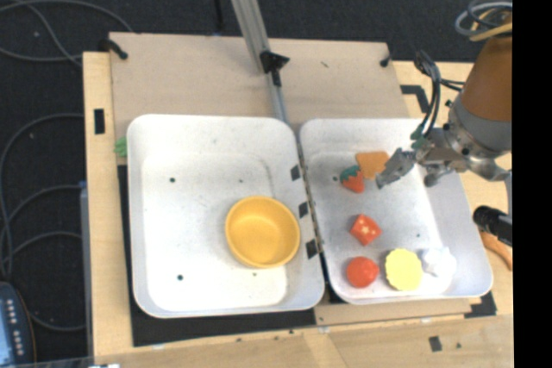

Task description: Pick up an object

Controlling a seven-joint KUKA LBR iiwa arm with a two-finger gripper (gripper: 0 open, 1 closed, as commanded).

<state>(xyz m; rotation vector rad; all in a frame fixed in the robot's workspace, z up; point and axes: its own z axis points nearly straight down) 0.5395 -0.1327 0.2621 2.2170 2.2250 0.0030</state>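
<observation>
The hand (412,167) hangs over the right bin (457,211), its fingers apart with nothing between them. Just beside one fingertip lies an orange piece (373,162), with a small red and green thing (351,179) touching it. Nearer the front sit a red block (365,229), a red ball (362,271) and a yellow disc (403,269). The left bin (172,185) holds a yellow bowl (261,231).

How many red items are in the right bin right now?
3: a red piece with a green top beside the orange block, a red cube mid-bin, a red ball near the front. The gripper may hide more.
</observation>
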